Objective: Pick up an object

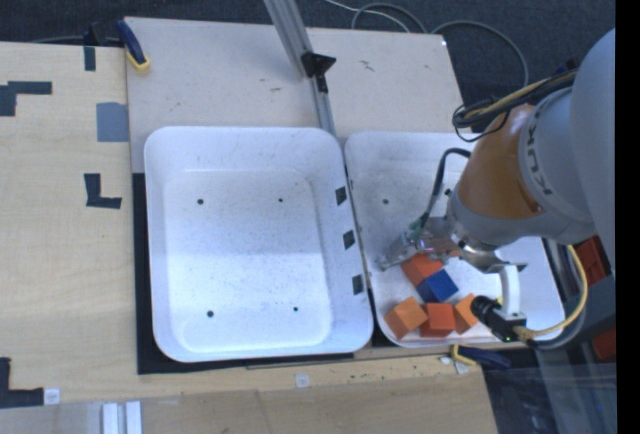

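Note:
My gripper (415,244) reaches down into the right bin (385,172), low over a cluster of small blocks near its front. An orange-red block (421,269) lies right below the gripper, touching a blue block (438,286). Further front sit an orange block (405,317), a red-orange block (439,319) and another orange block (465,310). The wrist and orange band (492,177) cover the fingers, so no block is seen between them.
The left bin (240,242) lies beside the right one, sharing a middle rim. A slanted metal pole (285,7) rises behind the bins. Cables (480,42) trail at the back right. A blue-yellow clamp (134,44) sits at the bench's back left.

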Available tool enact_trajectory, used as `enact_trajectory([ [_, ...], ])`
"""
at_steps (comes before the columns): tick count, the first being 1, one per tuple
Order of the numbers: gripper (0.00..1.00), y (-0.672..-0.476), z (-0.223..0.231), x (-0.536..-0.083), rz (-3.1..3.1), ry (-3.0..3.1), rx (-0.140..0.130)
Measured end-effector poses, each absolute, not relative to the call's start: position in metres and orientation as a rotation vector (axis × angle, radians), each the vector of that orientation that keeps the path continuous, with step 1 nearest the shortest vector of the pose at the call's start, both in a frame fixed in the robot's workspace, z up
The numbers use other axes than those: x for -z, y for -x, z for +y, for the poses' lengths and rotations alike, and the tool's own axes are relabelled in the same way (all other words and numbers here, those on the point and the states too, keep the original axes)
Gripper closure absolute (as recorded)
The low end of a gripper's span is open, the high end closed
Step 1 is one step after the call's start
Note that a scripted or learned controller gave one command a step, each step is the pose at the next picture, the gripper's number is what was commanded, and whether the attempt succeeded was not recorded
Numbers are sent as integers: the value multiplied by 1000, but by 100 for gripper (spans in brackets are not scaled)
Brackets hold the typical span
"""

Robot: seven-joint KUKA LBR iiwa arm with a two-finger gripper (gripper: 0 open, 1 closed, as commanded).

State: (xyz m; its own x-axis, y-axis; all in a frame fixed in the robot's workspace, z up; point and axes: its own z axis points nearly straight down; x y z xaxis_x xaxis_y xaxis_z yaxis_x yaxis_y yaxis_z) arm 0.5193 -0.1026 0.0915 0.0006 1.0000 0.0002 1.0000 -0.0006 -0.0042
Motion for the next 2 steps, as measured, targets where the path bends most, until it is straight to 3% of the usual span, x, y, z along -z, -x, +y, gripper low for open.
enact_trajectory([
  [1, 100, -520, -102, -101, -2219, 2218, -3],
  [2, 100, -519, -101, -109, -2218, 2216, -4],
])
